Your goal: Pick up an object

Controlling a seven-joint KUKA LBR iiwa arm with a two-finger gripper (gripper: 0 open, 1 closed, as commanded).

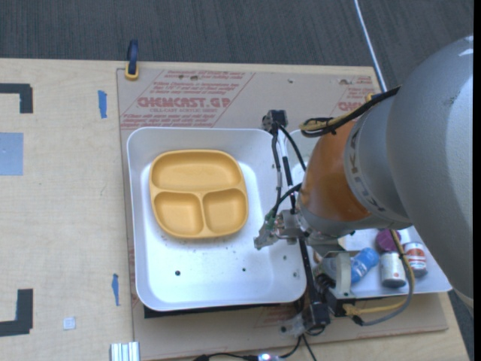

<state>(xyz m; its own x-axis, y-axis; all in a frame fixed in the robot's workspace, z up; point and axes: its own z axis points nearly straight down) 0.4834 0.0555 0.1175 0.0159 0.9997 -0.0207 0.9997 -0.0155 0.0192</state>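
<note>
Hovering over the left bin's [143, 224] right rim, gripper [264, 235] grip impossible to tell. Sitting clear to its left, yellow tray [199, 194]; crowding just right, bottles [376, 262].

— What lies beyond the worktop [60, 224]?
— Dark grey carpet [225, 13] along the top, a white cable [368, 25] slanting across it.
— And the worktop itself?
— Pale wood, with black corner marks [21, 96], bits of blue tape [102, 104], and a brown printed sheet [188, 100] held by a clamp [132, 59].
</note>
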